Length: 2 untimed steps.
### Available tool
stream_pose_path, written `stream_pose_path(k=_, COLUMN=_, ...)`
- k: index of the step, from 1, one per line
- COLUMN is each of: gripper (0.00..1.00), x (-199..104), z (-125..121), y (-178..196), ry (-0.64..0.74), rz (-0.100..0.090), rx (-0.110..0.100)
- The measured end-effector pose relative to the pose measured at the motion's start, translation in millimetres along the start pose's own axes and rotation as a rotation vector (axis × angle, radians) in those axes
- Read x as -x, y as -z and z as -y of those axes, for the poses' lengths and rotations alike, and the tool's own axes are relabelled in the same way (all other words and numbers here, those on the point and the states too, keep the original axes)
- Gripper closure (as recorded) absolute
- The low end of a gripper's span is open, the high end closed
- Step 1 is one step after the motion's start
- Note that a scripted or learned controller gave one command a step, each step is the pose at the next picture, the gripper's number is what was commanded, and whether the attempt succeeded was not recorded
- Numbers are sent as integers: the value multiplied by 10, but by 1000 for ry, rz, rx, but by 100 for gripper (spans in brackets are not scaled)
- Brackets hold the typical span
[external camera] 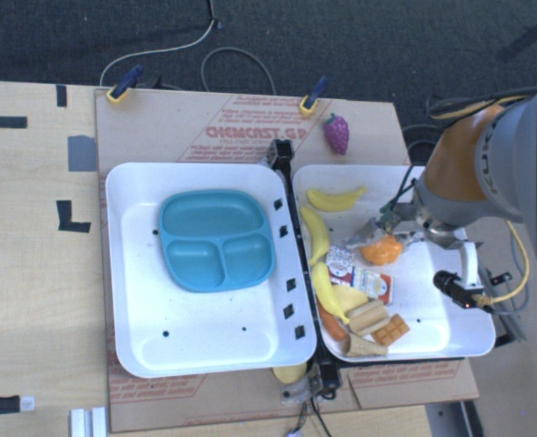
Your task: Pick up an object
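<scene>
The right bin (450,335) holds a pile of toy food. In it are a small orange fruit (381,251), a banana (334,198) at the back, two more bananas (316,235) along the left wall, a white and red packet (367,279), and bread pieces (369,317) with a waffle (392,329) at the front. My gripper (386,233) reaches in from the right and hangs low right over the orange fruit, at its back edge. Whether it touches the fruit I cannot tell. The grey arm with its orange band (455,167) covers the bin's back right corner.
The left bin (132,335) holds a blue divided plate (218,239). A purple grape bunch (336,134) lies on the cardboard behind the right bin. A yellow item (288,371) sits below the bins' front edge. Cables (501,285) hang at the right.
</scene>
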State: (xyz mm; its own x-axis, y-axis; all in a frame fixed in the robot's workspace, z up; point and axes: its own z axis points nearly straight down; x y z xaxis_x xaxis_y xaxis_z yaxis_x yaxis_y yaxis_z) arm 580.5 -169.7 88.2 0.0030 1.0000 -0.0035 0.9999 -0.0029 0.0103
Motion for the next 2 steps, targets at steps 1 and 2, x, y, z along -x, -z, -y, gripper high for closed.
stream_pose_path(k=1, gripper=100, x=-5, z=0, y=100, ry=4, rz=1, rx=-2)
stream_pose_path(k=2, gripper=100, x=-661, z=-330, y=560, ry=10, rz=-5, rx=-8)
